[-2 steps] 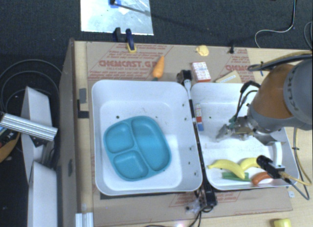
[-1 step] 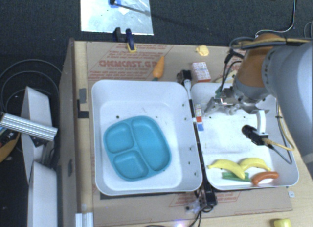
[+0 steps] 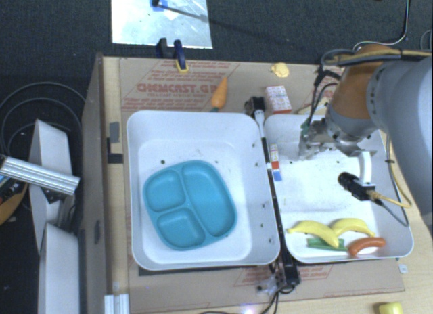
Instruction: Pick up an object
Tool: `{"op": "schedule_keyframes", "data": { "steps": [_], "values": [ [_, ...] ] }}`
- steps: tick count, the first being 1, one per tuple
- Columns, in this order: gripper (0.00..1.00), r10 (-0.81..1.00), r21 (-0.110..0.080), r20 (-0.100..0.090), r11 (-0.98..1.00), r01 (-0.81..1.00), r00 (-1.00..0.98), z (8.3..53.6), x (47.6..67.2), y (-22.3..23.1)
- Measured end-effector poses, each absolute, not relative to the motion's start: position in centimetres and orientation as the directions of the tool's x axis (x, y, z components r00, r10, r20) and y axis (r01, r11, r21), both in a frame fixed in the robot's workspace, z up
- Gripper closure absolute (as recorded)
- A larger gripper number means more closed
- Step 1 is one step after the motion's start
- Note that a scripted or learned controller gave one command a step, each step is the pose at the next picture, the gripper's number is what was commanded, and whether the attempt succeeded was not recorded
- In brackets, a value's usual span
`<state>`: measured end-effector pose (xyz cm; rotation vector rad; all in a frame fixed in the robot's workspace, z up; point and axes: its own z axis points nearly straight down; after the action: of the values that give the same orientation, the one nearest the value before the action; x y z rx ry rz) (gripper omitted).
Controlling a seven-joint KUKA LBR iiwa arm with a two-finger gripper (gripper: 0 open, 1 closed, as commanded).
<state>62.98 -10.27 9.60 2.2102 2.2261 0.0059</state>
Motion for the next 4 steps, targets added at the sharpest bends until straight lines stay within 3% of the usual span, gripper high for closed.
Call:
{"op": "schedule_keyframes", "data": {
  "steps": [1, 2, 3, 4],
  "values": [
    [1.00, 1.000, 0.008, -0.001, 0.011, 1.000, -0.011, 10.7, 63.1, -10.3],
    [1.00, 1.000, -0.003, -0.001, -0.004, 1.000, 0.004, 12.8, 56.1, -13.5],
    [1.00, 1.000, -0.004, 0.002, 0.000, 1.000, 0.000, 14.7, 48.3, -11.1],
    [1.00, 1.000, 0.002, 0.000, 0.005, 1.000, -0.005, 8.2, 48.7, -8.1]
  ]
}}
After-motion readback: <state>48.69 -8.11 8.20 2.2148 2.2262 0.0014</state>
